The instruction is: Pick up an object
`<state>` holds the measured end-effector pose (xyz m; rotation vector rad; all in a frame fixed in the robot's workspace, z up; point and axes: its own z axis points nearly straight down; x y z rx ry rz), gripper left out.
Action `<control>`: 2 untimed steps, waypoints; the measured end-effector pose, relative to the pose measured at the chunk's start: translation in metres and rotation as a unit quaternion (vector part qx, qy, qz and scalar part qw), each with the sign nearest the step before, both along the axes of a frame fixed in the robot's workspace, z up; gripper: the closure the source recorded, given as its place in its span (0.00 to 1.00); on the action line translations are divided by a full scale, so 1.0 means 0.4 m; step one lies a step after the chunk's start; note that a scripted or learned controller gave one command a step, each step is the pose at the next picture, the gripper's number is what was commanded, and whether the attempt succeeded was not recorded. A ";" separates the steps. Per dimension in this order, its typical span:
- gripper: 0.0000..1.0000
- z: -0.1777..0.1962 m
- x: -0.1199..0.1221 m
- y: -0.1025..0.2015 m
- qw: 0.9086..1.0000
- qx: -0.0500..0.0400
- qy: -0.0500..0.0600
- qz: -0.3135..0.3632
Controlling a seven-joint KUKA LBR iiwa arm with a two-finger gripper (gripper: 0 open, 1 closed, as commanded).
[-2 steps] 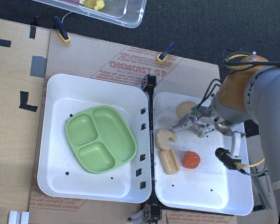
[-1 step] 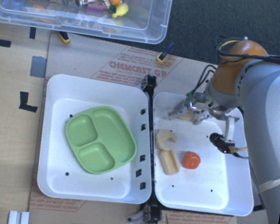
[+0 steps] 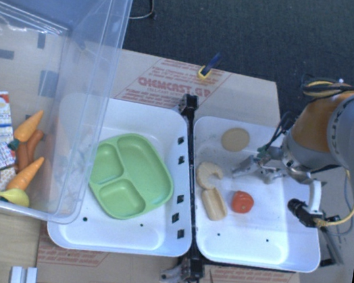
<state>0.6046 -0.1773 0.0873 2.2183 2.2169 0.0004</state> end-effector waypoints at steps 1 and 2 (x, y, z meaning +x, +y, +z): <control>0.00 -0.001 -0.167 0.082 1.000 0.001 0.000 0.000; 1.00 0.023 -0.166 0.080 1.000 0.000 -0.001 0.000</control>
